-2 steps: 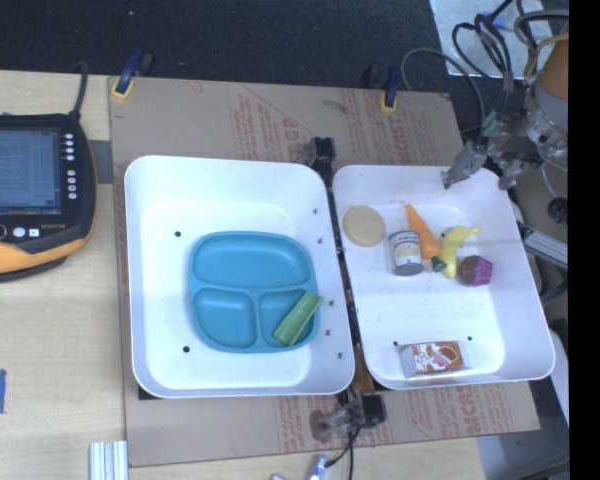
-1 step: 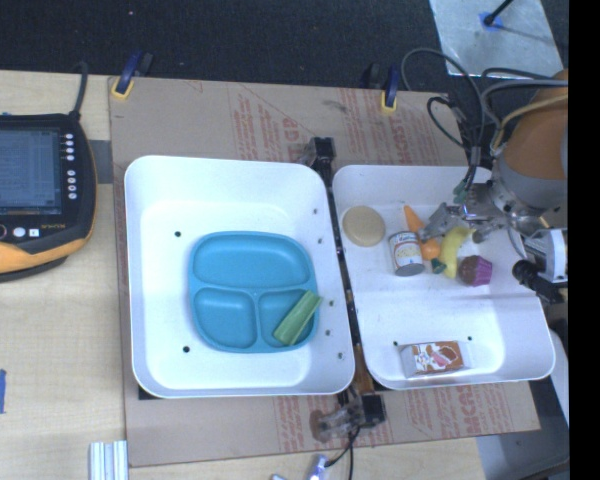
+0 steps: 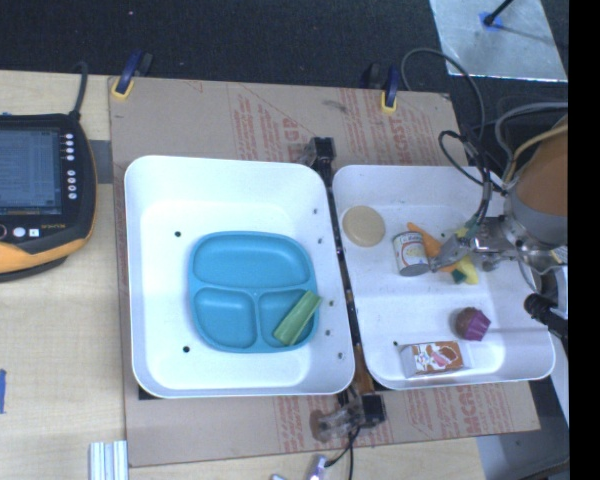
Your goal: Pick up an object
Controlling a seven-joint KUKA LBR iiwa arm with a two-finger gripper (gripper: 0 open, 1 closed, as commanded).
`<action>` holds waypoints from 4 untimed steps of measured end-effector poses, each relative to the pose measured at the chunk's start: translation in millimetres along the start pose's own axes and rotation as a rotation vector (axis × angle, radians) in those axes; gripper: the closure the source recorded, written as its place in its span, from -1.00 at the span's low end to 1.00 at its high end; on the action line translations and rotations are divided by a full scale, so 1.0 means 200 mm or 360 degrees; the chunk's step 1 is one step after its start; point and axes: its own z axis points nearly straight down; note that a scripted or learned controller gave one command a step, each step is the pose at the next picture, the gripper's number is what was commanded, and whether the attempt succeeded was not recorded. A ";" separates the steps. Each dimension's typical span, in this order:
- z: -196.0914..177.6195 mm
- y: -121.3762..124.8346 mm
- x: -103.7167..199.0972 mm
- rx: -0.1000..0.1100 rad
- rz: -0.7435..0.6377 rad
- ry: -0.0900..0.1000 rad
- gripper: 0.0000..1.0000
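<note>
The right bin [image 3: 380, 358] holds several small objects. A round tan disc [image 3: 363, 225] lies at its far left, with a small silver can [image 3: 411, 253] just right of it. An orange carrot-like piece [image 3: 430, 240] and a yellow and green piece [image 3: 464, 270] lie beside the can. Nearer the front are a purple lump [image 3: 471, 322] and a brown and white carton [image 3: 435, 358]. My gripper [image 3: 467, 246] reaches in from the right and hangs low over the orange and yellow pieces, partly hiding them.
The left bin [image 3: 155, 368] holds a blue divided plate [image 3: 240, 278] with a green block [image 3: 297, 318] in its front right compartment. A tablet-like pendant [image 3: 30, 193] lies on the bench at far left. Cables [image 3: 460, 148] loop behind the right bin.
</note>
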 end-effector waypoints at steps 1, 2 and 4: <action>0.00 -0.24 0.00 -0.0001 0.0000 0.0001 -1.00; 0.00 0.14 0.02 -0.0004 0.0003 0.0003 -1.00; -0.01 -0.24 0.09 0.0000 0.0001 0.0001 -1.00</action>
